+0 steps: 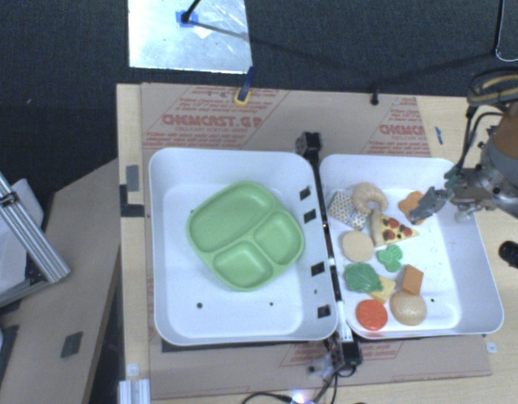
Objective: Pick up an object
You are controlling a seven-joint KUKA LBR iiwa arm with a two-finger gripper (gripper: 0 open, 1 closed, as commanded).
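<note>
A brown bench (pixel 267 112) with printed red letters stands on a dark floor, and it bears two shallow white bins side by side. The left bin (pixel 171 225) holds a light green plate (pixel 245 235) with three compartments, lying a little turned. The right bin (pixel 469 268) holds the toy food: a pale croissant-like piece (pixel 368 197) near the top, a pizza slice (pixel 393 229) just below it, a round beige piece (pixel 357 247), a green leafy piece (pixel 390 257), a second green piece (pixel 361 277), an orange block (pixel 411 279), a red round piece (pixel 371 314) and a pale round piece (pixel 409 307) at the bottom. An orange piece (pixel 410 202) lies near the upper right part of this bin. The arm comes from the right, and its gripper (pixel 430 202) hangs low over the bin, just beside this orange piece and perhaps touching it. The grey fingers (pixel 420 209) seem to be a little apart, but I cannot tell this surely, because they are small and dark against the bin. Nothing is seen clamped between them. So I judge that the task is at its beginning: the gripper is near a candidate, but no object is lifted, all pieces rest in the bin. What is left is to close on one piece and raise it clear.
</note>
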